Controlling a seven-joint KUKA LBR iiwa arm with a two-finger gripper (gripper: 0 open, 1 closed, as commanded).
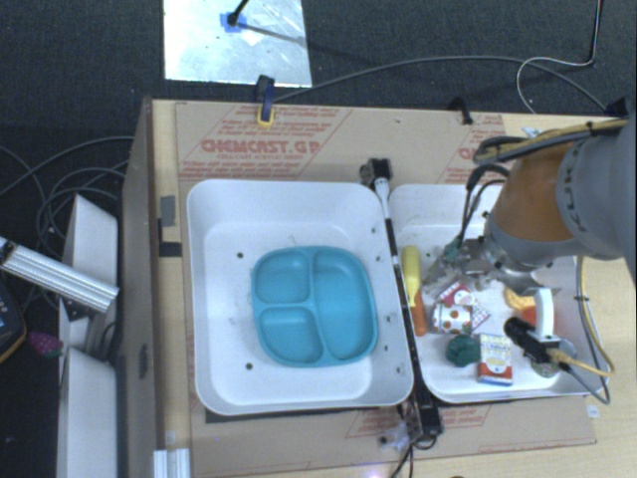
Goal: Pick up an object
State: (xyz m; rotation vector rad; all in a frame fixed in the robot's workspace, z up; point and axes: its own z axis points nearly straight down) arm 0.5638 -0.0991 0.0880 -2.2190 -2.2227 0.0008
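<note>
Nearest the camera, along the front edge of the right bin (pixel 438 391), lie a small orange-and-white carton (pixel 495 358) and a dark green lump (pixel 461 350), close together. Just behind them sits a white pack with red spots (pixel 454 317) and a red-and-white striped item (pixel 462 295); any printing on these is too small to read. An orange stick (pixel 419 317) and a yellow piece (pixel 410 267) lie along that bin's left wall. The gripper (pixel 460 259) hangs over the middle of this heap, close above the striped item, and I cannot tell how it is set or whether it has anything.

The left bin (pixel 224 227) carries a blue sectioned tray (pixel 314 304) at its centre.

The pieces are packed tight, so a descent here could likely pinch two at once or push one aside against the wall and come up with nothing.

Farther back, the cardboard sheet (pixel 299 132) under the bins reads roughly "CHEMCAST GP" in red, repeated near the back right corner.
</note>
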